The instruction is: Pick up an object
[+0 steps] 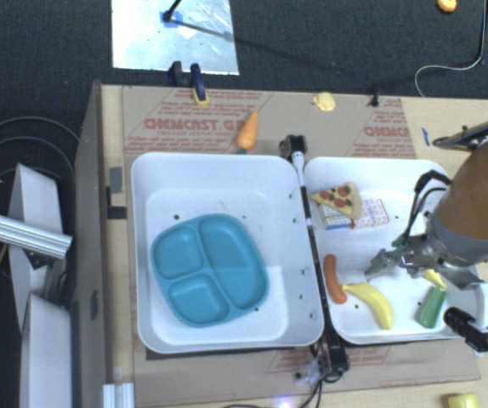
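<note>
I have the arm [482,202] over the right bin [397,170]; its fingers [383,262] look spread and empty, just above the banana [373,302]. Sausage [334,279] lies close, so I judge I might nudge either.

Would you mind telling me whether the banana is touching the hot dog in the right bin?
Cannot tell. In the camera view the banana tip meets the hot dog with no visible gap.

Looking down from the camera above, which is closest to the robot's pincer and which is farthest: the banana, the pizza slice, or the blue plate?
From the pincer in the right bin:
1. Banana, just below it in the same bin.
2. Pizza slice, toward the back of that bin.
3. Blue divided plate, across in the left bin.
</note>
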`<move>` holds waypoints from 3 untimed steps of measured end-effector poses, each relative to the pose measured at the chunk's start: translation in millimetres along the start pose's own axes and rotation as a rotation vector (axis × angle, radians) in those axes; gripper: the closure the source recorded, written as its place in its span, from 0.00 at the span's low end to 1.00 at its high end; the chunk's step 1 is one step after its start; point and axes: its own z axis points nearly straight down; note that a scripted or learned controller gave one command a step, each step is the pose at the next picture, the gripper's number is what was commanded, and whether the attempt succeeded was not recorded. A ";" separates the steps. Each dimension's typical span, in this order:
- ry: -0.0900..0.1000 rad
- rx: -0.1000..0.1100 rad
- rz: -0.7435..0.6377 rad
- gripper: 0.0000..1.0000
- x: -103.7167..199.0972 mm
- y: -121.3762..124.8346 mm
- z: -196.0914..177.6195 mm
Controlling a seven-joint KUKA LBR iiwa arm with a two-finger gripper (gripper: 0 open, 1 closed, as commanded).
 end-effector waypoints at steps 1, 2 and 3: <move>-0.004 -0.007 0.003 0.00 43.3 -0.2 35.8; -0.017 -0.026 0.012 0.00 -47.2 56.4 -74.9; -0.011 -0.024 0.004 0.00 -62.6 63.8 28.9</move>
